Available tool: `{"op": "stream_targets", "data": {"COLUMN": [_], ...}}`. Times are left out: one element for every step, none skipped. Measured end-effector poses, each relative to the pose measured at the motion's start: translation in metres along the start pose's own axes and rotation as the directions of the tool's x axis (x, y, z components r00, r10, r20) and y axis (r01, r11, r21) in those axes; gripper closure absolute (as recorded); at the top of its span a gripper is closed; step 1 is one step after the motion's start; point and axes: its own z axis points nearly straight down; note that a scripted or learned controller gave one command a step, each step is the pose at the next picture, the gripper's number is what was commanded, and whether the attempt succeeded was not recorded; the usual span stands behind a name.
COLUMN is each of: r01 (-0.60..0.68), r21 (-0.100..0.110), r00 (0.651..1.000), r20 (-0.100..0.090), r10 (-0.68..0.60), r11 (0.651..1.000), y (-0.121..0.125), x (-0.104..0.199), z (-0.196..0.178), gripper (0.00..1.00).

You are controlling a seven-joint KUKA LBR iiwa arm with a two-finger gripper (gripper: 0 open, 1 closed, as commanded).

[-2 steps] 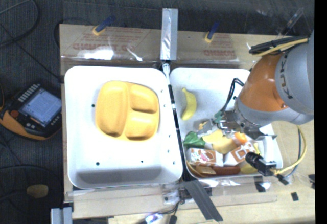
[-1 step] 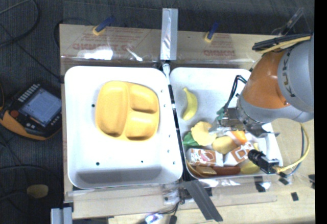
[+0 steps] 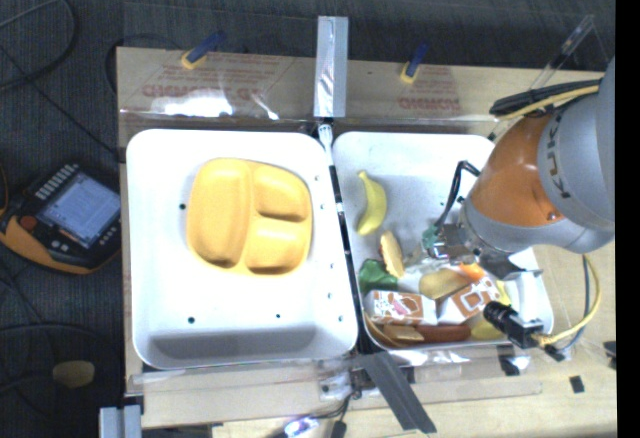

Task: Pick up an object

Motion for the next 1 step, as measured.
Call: {"op": "stream_targets", "data": {"r01": [-0.281], "r21": [0.013], "r00": [0.96], "r20": [0.006], "r10": [0.281], "r11": [0.96], "y": [0.0625], "x": [0.0596], "z": [-0.0908], "gripper": [1.0]}}
